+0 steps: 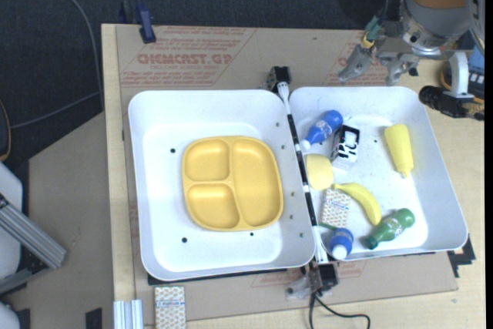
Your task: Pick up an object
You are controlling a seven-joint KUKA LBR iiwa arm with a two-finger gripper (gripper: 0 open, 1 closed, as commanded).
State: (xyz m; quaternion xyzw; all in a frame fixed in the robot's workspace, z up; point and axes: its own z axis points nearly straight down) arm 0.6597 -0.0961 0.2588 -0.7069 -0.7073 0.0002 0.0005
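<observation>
Plastic dominates the left bin [146,119]: a smooth yellow plate [231,182] with three moulded compartments lies flat in it. The right bin [443,189] holds glossy toys: a yellow bottle [399,148], a curved banana [362,200], a green bottle [390,228], two blue-and-white bottles [323,127] [340,242], a pale yellow block [319,172], a black-and-white box [346,145] and a patterned packet [335,206]. The gripper [379,62] hangs above the cardboard beyond the right bin's far rim, metal fingers spread, pinching nothing. The frame's top edge cuts the arm off.
</observation>
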